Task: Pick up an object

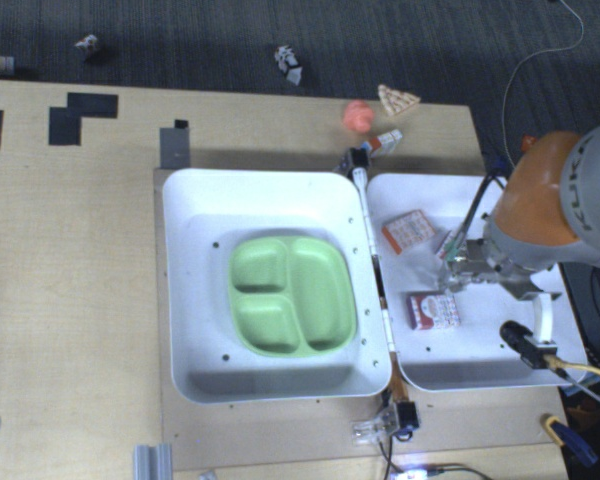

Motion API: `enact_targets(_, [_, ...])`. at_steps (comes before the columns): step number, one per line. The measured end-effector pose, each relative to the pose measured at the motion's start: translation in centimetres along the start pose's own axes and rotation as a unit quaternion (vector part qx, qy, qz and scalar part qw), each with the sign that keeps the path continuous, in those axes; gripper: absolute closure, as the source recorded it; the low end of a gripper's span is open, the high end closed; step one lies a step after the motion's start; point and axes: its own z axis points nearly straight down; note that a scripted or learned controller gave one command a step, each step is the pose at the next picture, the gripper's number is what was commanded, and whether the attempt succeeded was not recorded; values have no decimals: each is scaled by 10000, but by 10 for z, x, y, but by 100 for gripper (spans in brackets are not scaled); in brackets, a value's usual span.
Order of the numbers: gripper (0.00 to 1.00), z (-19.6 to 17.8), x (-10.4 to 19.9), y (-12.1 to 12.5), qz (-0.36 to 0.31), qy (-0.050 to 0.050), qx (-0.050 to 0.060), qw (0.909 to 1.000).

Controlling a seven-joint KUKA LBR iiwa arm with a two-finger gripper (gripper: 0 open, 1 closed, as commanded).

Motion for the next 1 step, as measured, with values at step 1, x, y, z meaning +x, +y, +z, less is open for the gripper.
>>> enact_targets(1, [0, 0, 0, 0, 1, 1, 1, 10000])
